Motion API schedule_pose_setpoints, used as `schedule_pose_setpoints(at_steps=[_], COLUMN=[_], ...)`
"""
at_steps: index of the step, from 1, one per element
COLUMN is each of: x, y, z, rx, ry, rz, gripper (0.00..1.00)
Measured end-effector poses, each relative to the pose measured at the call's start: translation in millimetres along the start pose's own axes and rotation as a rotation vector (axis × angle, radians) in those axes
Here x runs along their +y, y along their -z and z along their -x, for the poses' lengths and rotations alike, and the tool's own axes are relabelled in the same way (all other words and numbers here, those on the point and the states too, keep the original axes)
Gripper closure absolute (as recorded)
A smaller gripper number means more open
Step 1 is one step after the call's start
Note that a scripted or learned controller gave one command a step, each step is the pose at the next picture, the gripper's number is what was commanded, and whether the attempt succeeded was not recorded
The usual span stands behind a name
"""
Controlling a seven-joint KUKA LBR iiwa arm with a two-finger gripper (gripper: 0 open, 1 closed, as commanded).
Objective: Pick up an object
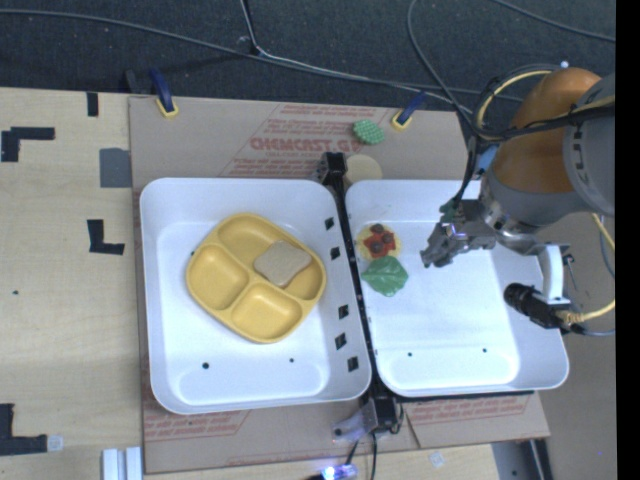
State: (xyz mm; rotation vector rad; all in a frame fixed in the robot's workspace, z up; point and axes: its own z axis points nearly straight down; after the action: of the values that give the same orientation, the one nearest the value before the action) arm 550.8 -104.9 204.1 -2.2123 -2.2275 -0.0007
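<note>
Near rim: both white bins are sitting side by side, and the right bin's (pixel 470 378) front edge is lying closest to the lens, next to the left bin (pixel 240 388).

Left bin contents: a yellow divided plate (pixel 232 286) is resting here, and a tan bread-like slice (pixel 283 262) is lying in one of its compartments.

Targets: a green leafy piece (pixel 386 276) and a small red-and-yellow food item (pixel 379 240) are lying in the right bin, close to the divider between the bins, the red one just behind the green and touching or nearly touching it.

Gripper: the gripper (pixel 440 251) is hanging over the right bin, just right of the two small items, apart from both; whether its tips are spread or closed I cannot tell, and nothing is visibly being carried.

Handling, green piece: it is looking light, soft and floppy, likely toy lettuce; a pinch across its thicker middle would probably be holding better than a nip at a thin edge.

Handling, red-and-yellow item: it is looking small, light and low-lying, so a grip across its narrow width seems best.

Risk: the two are sitting so close that closing on one may be nudging the other.

Outside bins: a green textured bit (pixel 367 131) is lying on the cardboard (pixel 200 148) behind the bins.
</note>
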Motion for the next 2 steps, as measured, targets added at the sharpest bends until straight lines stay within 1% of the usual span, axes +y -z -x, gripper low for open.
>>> schedule_pose_setpoints(at_steps=[2], x=[9.1], y=[-5.3], z=[-97.9], rx=[0.000], ry=[0.000], rz=[-0.001], gripper=[1.00])
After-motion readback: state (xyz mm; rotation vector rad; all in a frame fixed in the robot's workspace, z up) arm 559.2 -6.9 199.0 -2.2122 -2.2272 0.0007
